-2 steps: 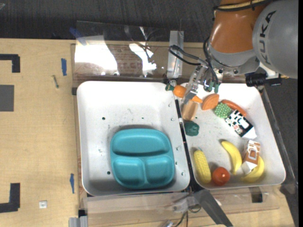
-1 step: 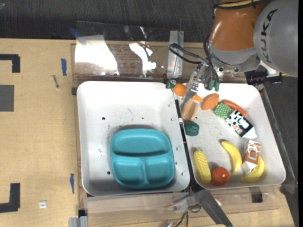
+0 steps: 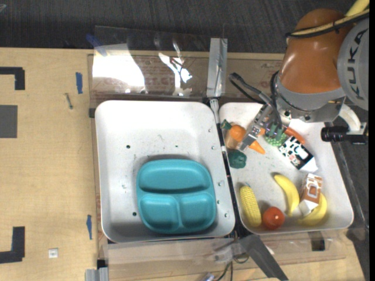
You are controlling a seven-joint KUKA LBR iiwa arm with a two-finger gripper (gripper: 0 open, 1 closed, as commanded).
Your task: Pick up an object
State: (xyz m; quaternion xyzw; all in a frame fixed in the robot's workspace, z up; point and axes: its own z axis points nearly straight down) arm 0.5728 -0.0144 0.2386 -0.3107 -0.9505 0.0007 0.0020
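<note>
My gripper (image 3: 258, 131) hangs low over the back left part of the right bin (image 3: 343, 183), under the arm's orange band. Just below it lies an orange carrot (image 3: 256, 146). An orange fruit (image 3: 236, 134) sits to its left against the bin wall, with a small teal piece (image 3: 237, 158) in front of that. A green leafy item (image 3: 274, 137) lies right beside the gripper. Nothing is visibly lifted.
Further forward in the right bin lie a corn cob (image 3: 250, 206), a tomato (image 3: 272, 217), two bananas (image 3: 287, 192), a small carton (image 3: 312, 187) and a black-and-white box (image 3: 295, 151). The left bin (image 3: 117, 127) holds a teal divided tray (image 3: 176, 195).
</note>
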